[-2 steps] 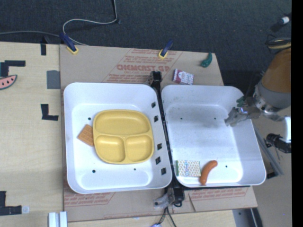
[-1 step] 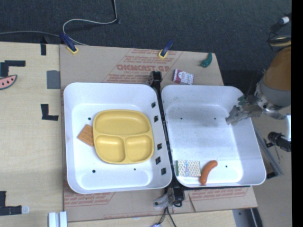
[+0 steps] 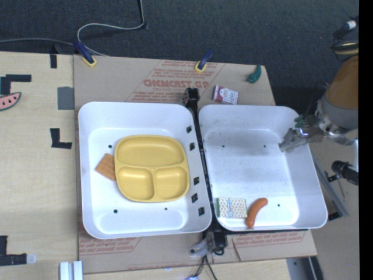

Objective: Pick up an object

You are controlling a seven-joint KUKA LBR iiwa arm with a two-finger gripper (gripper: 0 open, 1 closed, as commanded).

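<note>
Arm: reaching in from the right, its grey wrist and orange band sitting over the right bin's (image 3: 303,174) far-right rim.
Gripper (image 3: 289,142): hanging low at the right bin's upper right corner, pointing leftward into the bin; whether it is clenched or released, I cannot tell.
Sausage (image 3: 256,212): lying on the right bin's floor near the front edge, well apart from the gripper.
Small packet (image 3: 232,207): lying just beside the sausage, to its left.
Left bin (image 3: 96,156): holding a yellow divided plate (image 3: 152,167), with a brown cracker (image 3: 106,167) peeking out at the plate's left edge.
</note>
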